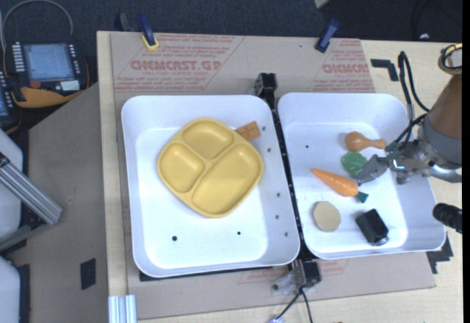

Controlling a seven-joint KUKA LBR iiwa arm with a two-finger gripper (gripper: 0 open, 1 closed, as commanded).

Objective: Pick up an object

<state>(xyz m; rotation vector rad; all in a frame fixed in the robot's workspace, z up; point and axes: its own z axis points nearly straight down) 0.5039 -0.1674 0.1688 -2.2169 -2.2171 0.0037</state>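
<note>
Over the right bin (pixel 294 167), the end effector (pixel 373 169) (grip state impossible to tell) hovers beside a green object (pixel 353 163) and an orange carrot (pixel 335 182).

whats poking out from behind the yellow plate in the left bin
A small brown block shows at the yellow plate's upper right edge, in the left bin. Part of it seems covered by the plate's rim, so its full shape can't be told.
</note>
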